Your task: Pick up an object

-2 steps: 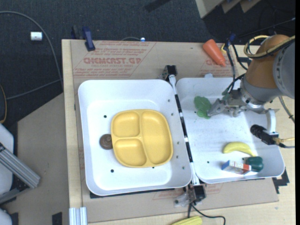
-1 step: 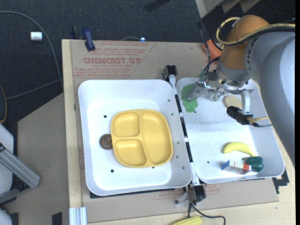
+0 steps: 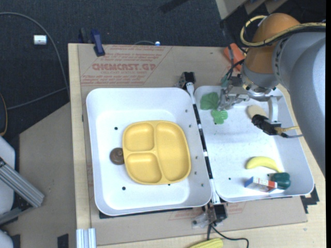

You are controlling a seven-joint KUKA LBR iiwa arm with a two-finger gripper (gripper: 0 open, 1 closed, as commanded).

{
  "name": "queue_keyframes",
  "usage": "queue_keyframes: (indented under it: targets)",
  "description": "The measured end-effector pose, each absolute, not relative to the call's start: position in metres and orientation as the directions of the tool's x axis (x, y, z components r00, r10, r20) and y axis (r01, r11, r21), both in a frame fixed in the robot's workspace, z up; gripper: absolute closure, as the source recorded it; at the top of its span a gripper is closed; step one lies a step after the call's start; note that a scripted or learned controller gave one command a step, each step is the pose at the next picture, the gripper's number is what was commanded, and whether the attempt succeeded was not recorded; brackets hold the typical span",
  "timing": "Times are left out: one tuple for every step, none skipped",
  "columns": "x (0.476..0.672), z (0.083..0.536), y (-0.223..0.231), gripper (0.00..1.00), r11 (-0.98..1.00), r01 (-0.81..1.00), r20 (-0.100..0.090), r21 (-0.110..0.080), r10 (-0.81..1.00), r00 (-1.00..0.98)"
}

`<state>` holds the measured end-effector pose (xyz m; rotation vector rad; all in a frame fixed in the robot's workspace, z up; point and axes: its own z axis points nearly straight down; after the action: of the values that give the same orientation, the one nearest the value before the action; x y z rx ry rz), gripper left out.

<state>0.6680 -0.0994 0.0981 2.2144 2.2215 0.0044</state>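
My gripper (image 3: 226,100) hangs over the far left corner of the right bin (image 3: 232,190), on the grey arm with its orange band. A soft green object (image 3: 210,102) lies right beside and below it, and one lobe of it (image 3: 220,117) pokes out toward the front. The gripper touches or nearly touches this green object, and I cannot tell whether it grips it. A yellow banana (image 3: 262,163) lies at the front right of the same bin. In front of the banana lies a small white, red and blue item with a teal cap (image 3: 269,181).
The left bin (image 3: 98,118) holds a yellow divided plate (image 3: 155,152) with a small brown round thing (image 3: 117,155) at its left edge. The ridge between the two bins runs just left of the gripper. The arm's bulk covers the right bin's far right side.
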Motion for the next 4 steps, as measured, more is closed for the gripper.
queue_keyframes:
  targets:
    - [0.668, 0.098, -0.099, 0.0, 0.003, 1.0, -0.002, 0.005, 1.0, -0.003]
    - [0.626, 0.084, -0.095, 0.0, -0.001, 1.0, 0.001, -0.002, 1.0, 0.001]
    - [0.667, 0.085, -0.092, 0.0, 0.001, 1.0, -0.001, 0.002, 1.0, -0.001]
    - [0.634, 0.085, -0.096, 0.0, -0.001, 1.0, 0.0, -0.002, 1.0, 0.001]
